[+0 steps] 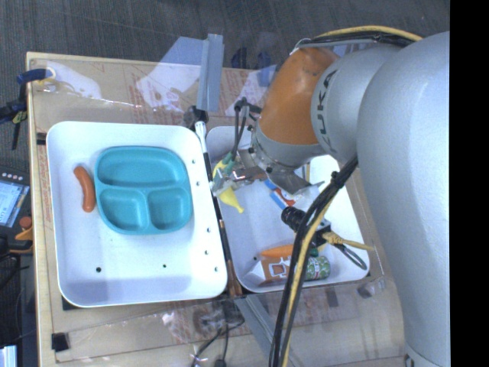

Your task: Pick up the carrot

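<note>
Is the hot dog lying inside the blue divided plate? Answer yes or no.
No. The hot dog lies on the left bin's white floor, beside the blue divided plate's left edge.

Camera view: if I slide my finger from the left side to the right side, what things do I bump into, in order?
Hot dog → blue divided plate → yellow toy by the gripper → carrot → green can.

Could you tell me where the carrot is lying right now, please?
The carrot lies in the right bin, near its front edge, just above a small carton and left of a green can, partly behind the arm's cables.
</note>
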Tool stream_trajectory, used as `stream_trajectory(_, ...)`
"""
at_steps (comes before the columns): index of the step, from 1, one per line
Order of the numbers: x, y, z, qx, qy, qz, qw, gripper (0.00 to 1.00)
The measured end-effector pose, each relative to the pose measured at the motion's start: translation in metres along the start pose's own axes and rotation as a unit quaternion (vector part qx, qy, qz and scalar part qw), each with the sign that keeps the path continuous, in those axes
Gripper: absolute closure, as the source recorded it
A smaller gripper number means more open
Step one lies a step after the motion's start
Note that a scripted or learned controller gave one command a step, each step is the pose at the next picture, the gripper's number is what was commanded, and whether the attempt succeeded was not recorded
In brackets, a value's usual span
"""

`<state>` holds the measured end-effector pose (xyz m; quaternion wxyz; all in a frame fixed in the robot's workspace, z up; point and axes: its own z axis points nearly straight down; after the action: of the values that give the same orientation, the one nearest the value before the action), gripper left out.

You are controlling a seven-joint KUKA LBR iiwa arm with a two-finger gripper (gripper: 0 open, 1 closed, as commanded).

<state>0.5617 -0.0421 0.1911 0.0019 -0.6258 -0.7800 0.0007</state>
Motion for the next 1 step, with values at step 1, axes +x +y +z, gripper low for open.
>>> stream_trajectory(1, 0.0611, -0.0337, -0.0560, 0.000, 0.000, 0.007, 1.0000, 1.00)
